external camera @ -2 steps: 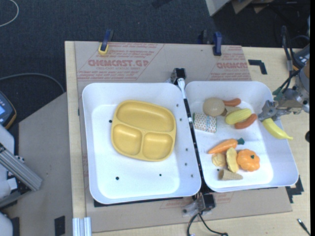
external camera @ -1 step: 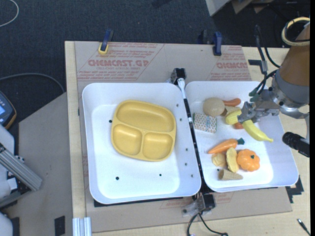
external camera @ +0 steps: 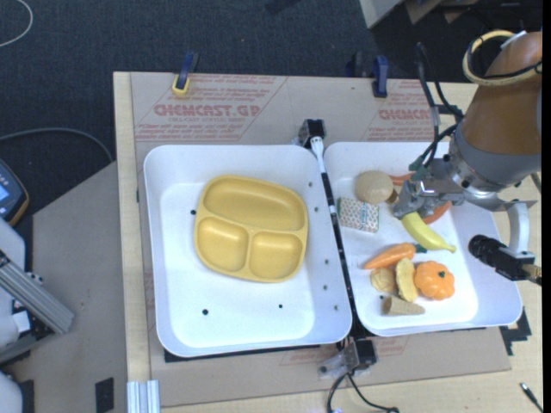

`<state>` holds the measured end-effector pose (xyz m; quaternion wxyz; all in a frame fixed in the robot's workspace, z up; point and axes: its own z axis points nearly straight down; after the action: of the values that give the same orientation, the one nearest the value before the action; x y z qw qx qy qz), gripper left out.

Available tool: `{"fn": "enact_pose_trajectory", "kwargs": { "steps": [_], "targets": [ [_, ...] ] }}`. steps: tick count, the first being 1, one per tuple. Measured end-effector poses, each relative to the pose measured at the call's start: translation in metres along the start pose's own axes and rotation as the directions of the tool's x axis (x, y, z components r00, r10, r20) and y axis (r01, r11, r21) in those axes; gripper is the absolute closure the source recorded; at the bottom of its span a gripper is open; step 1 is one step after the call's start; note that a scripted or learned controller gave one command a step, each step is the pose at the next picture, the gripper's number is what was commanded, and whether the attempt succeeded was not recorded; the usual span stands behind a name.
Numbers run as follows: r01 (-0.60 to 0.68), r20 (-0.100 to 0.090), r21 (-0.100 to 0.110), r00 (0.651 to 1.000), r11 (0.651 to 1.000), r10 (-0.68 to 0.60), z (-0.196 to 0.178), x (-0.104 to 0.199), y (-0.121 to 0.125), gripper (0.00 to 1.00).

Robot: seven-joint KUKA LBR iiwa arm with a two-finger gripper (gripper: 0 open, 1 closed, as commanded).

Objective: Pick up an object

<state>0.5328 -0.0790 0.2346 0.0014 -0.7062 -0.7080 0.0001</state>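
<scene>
The right bin (external camera: 486,308) holds several toy foods: a beige bun (external camera: 374,186), a small patterned box (external camera: 359,215), a yellow banana (external camera: 428,232), a carrot (external camera: 389,255), an orange pumpkin (external camera: 434,280), a potato-like slice (external camera: 405,280) and a cone-shaped piece (external camera: 401,306). My gripper (external camera: 419,197) hangs low over the bin's upper middle, just above the banana's top end and to the right of the bun. A red-orange item (external camera: 436,212) lies partly hidden beneath it.
The left bin (external camera: 172,256) carries a yellow three-compartment plate (external camera: 251,228). Clamps (external camera: 181,83) sit at the board's back edge. The grey arm with its orange band (external camera: 504,101) covers the right bin's upper right corner. A black fitting (external camera: 504,259) juts over the right rim.
</scene>
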Motion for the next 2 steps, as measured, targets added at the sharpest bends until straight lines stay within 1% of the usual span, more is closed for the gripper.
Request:
{"fn": "enact_pose_trajectory", "kwargs": {
  "steps": [1, 2],
  "targets": [
    [-0.002, 0.001, 0.000, 1.000, 1.000, 0.002, 0.014, 0.048, -0.011, 1.00],
    [-0.002, 0.001, 0.001, 1.000, 1.000, 0.002, 0.018, 0.062, -0.009, 1.00]
  ]
}}
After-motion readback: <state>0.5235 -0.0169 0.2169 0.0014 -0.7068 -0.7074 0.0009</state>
